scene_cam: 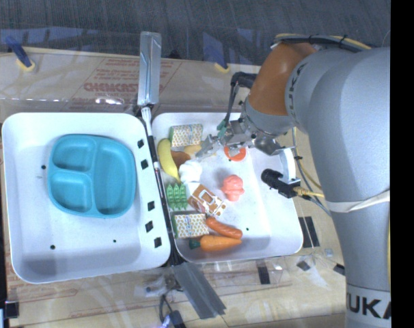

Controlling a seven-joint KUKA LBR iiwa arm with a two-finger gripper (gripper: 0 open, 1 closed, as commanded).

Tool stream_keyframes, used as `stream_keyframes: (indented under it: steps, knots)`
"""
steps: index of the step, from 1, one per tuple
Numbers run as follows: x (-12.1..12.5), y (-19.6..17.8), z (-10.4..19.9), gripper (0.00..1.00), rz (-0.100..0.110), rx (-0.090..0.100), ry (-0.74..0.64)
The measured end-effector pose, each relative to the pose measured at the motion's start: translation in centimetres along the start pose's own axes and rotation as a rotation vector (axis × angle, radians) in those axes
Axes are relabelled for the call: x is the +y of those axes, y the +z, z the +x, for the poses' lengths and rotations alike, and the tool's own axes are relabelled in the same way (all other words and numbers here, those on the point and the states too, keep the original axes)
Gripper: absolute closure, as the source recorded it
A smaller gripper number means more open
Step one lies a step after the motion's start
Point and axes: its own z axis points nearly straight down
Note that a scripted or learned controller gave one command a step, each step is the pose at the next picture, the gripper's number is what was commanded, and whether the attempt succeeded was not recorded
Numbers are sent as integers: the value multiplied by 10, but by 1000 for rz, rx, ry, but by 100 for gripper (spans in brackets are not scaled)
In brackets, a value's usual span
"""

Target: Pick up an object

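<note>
The right bin [282, 224] holds a heap of small toy foods. A yellow banana [167, 159] lies along its left wall, with a patterned box [186, 135] above it and a white ball [190, 172] beside it. A pink lumpy piece [233, 186] sits mid-bin. A carrot [217, 243] and a sausage [225, 229] lie at the front. My gripper [215, 143] hangs low over the bin's back half, next to the patterned box. A small red-orange piece [236, 153] lies just to its right, under the wrist.
The left bin [29, 251] holds a blue divided tray [92, 175]. A green ridged piece [176, 195], an orange-and-white carton [207, 200] and a second patterned box [188, 224] crowd the right bin's left side. The grey arm covers the bin's right rim.
</note>
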Motion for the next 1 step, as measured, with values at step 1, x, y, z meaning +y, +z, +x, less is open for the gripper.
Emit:
stream_keyframes:
  steps: [1]
  knots:
    - [-133, 26, 50, 0, 5, 2, 39]
